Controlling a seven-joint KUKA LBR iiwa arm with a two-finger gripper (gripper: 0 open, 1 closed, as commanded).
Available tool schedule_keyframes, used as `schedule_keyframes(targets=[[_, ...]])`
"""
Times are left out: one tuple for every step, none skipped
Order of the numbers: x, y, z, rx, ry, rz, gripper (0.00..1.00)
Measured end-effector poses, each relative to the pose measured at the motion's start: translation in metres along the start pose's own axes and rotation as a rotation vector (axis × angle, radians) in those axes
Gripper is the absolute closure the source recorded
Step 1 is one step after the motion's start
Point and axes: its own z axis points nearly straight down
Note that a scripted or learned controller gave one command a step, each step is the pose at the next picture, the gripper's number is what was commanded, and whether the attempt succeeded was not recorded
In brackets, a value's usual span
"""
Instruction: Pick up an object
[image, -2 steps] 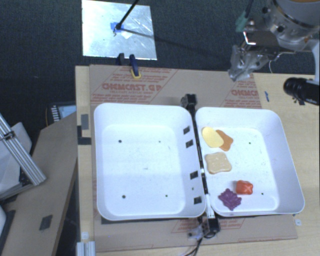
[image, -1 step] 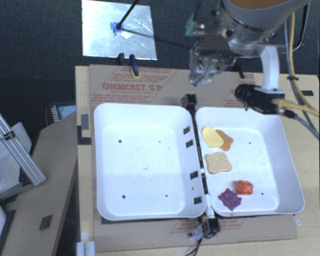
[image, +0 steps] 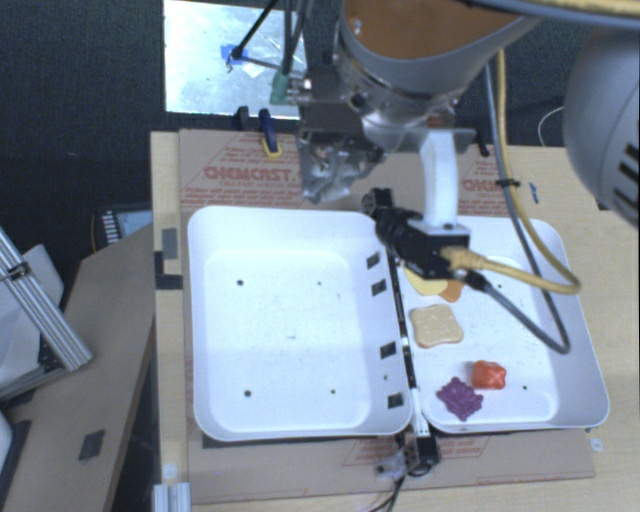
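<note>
Your pincer hung past the far rim of the left bin, over the printed cardboard sheet that lay on the counter. You could not tell whether it was wide or narrow.

The pickable things all lay in the right bin, well apart from the pincer. A tan toast slice sat near the bin's inner wall. Nearer the front, a red-orange piece lay just beside a purple grape bunch. A yellow-orange piece lay farther back, partly hidden by the arm.
</note>
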Motion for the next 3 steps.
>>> schedule_keyframes(targets=[[-0.005,0.003,-0.012,-0.003,0.000,0.009,1.00],[-0.005,0.003,-0.023,-0.004,0.002,0.007,1.00],[-0.004,0.003,-0.034,-0.006,0.004,0.004,1.00]])
